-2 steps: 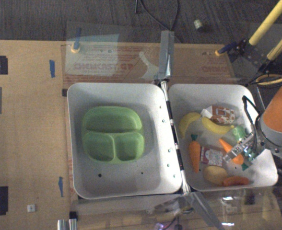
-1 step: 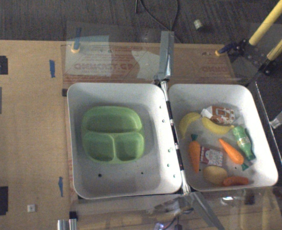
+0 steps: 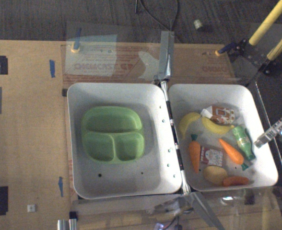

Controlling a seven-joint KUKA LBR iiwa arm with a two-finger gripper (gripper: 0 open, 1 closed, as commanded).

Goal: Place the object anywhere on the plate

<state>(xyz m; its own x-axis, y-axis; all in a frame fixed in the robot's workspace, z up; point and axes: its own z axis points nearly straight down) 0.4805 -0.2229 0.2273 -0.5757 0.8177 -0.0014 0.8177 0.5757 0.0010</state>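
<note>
arm point(image 3: 274, 131): cut off by the right edge, so just a blurry grey tip shows
fingers: too blurry to tell
banana point(image 3: 198, 123): partly under the small carton point(image 3: 221, 113)
green bottle point(image 3: 243, 142): label too small to read
yellow poles point(image 3: 274, 14): cut off at the top right corner

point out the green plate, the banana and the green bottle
green plate point(image 3: 113, 119): camera view, on the bar-shaped top compartment
banana point(image 3: 217, 127): camera view, on its curved middle
green bottle point(image 3: 243, 141): camera view, on its body

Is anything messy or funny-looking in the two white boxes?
Nothing looks broken or spilled. The toy foods lie jumbled in the right bin, with the banana touching a small carton. The green plate sits flat in the left bin.
</note>
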